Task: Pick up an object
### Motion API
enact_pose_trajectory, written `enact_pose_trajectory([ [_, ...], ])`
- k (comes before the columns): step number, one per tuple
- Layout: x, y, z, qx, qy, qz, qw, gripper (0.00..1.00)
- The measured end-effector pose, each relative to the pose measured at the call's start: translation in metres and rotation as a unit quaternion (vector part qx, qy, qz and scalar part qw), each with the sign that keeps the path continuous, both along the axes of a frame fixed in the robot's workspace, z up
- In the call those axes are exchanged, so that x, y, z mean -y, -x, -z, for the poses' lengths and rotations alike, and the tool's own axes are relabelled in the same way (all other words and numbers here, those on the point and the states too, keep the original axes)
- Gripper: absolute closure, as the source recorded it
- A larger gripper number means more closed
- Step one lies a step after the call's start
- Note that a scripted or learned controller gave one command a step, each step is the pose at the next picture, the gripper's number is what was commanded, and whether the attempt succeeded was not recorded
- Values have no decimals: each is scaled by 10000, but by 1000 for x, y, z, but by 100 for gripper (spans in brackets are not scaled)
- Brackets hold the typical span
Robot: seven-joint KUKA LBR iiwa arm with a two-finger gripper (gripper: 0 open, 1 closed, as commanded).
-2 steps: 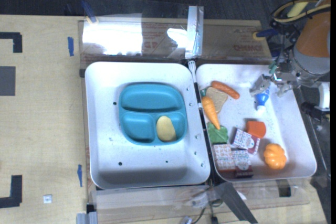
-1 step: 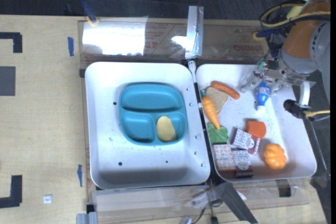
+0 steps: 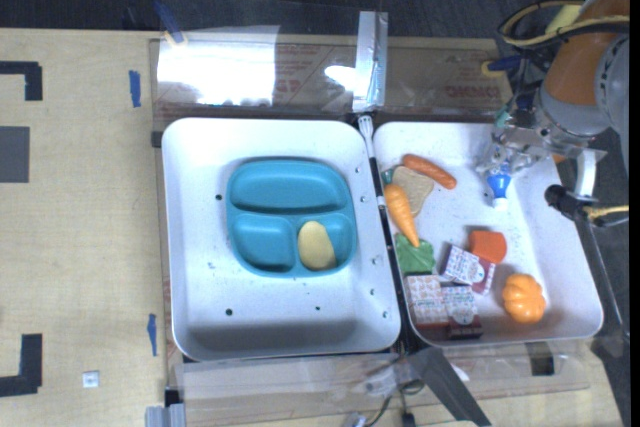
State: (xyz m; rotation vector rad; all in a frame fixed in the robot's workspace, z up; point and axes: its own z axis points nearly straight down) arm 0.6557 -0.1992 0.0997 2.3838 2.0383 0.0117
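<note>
Blue-tipped end effector (image 3: 500, 177) is hovering over the right bin (image 3: 585, 260); whether anything is clamped, cannot tell. Nearest, left of it: orange carrot piece (image 3: 430, 171). Further out, below: orange block (image 3: 488, 245), small pumpkin (image 3: 523, 297). Pick is not yet achieved; grasp and lift remaining.

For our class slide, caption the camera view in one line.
Gripper hovers over the right bin of toy food; a yellow potato sits in the blue tray.

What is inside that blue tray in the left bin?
The blue tray has several compartments. A yellowish, egg-shaped thing, perhaps a potato or lemon, lies in its lower right one. The others look bare. Whatever sits beneath the tray is covered.
</note>
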Motion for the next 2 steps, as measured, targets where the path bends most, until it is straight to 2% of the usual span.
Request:
enact_pose_trajectory([
  [1, -28, -11, -15, -45, 13, -422, 9991, 100],
  [2, -65, -9, -2, -101, -5, 13, 9999, 100],
])
